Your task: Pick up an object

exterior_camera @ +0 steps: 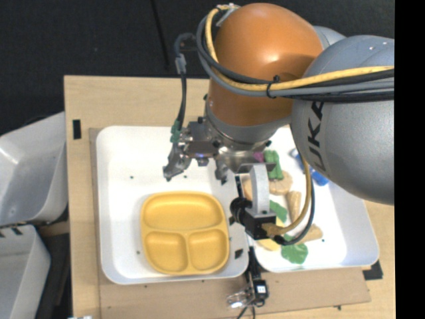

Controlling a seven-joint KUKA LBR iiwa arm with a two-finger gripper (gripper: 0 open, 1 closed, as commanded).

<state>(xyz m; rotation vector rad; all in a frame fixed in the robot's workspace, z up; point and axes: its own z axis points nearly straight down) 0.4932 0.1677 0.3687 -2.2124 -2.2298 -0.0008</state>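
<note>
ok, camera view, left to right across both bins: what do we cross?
Left bin's outer wall → yellow divided plate → green piece by the right bin's near rim → blue thing, partly under the arm. The other bits overlap too much to order.

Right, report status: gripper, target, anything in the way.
Gripper over left bin, no object seen in its grasp. Yellow tray flat in that bin, nearer the camera. Arm hides part of right bin; green bits there.

Yellow tray, 2 white bins, green scraps, tan bench, orange-and-grey arm
</note>
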